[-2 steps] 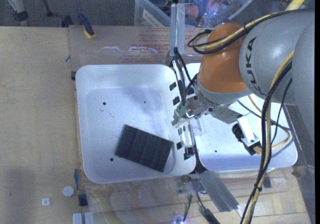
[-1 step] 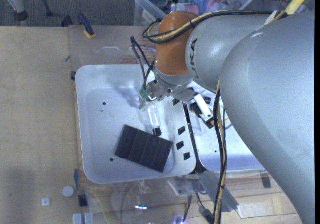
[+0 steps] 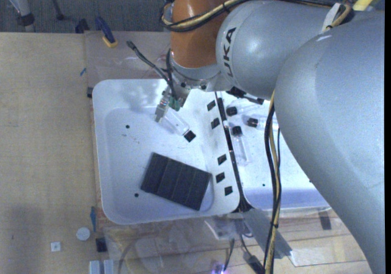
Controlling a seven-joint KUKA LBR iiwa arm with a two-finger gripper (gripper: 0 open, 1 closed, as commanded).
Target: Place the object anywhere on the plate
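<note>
Presently the gripper, its jaw state impossible to tell, is seen in the left bin above the far end of a clear tube-like object, whose long axis is pointed towards the dark ribbed plate nearer the camera.

The big grey arm comes in from the right. Its orange band sits above the wrist. The end effector points down and left.

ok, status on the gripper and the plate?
Gripper low over the left bin, near its back. Dark plate lies flat at bin front, apart from gripper. Nothing on it.
</note>
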